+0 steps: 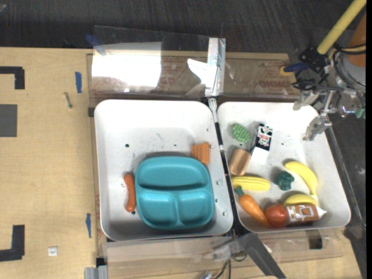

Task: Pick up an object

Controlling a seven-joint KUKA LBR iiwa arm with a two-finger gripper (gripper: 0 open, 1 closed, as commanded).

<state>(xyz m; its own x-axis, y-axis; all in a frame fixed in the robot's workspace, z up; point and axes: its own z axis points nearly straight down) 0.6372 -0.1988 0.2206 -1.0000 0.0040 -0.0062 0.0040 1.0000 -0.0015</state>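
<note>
My gripper point(310, 117) hangs over the far right corner of the right bin point(340, 179), open, with nothing between its fingers. Below it in that bin lie a banana point(303, 174), a dark green broccoli piece point(284, 181), a corn cob point(251, 183), a carrot point(251, 207), a tomato point(276, 214), a yellow labelled item point(302, 208), a tan cylinder point(239, 161), a green leafy piece point(241, 132) and a black-and-white carton point(264, 137). The nearest of these, the carton and the banana, are well apart from the gripper.
The left bin point(110, 156) holds a teal divided plate point(174, 192), an orange sausage point(130, 192) at its left and an orange waffle piece point(201, 152) at its far right. A clear plastic wall point(151, 68) stands behind the bins. The wooden bench point(40, 156) extends left.
</note>
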